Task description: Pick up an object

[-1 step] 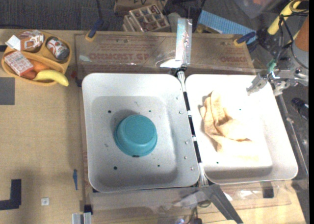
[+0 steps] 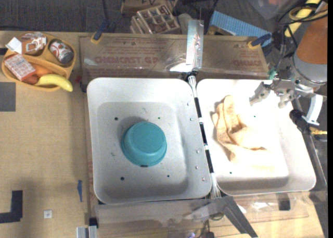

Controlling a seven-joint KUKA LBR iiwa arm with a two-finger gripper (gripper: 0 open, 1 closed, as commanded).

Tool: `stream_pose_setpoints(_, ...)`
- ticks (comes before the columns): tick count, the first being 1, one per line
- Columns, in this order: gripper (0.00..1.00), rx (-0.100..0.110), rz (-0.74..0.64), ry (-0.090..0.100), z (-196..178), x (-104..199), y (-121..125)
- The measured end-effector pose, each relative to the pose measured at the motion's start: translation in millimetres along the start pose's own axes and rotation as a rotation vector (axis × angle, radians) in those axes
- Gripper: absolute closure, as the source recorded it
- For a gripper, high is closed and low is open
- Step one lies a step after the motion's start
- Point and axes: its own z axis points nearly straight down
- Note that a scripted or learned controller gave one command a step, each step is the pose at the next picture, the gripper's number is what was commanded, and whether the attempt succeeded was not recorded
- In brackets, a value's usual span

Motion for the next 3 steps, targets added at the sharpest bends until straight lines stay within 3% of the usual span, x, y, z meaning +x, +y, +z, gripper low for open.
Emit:
stream_pose_setpoints(1, 0.00, -0.013, -0.326, -0.003, 91.1, 35.6, -31.9)
stream_pose_setpoints(2, 1.00, -0.018, -0.318, -0.001, 81.2, 32.6, -30.7)
stream_pose_setpoints(3, 0.00, -0.017, -0.317, -0.001, 81.3, 32.2, -30.9)
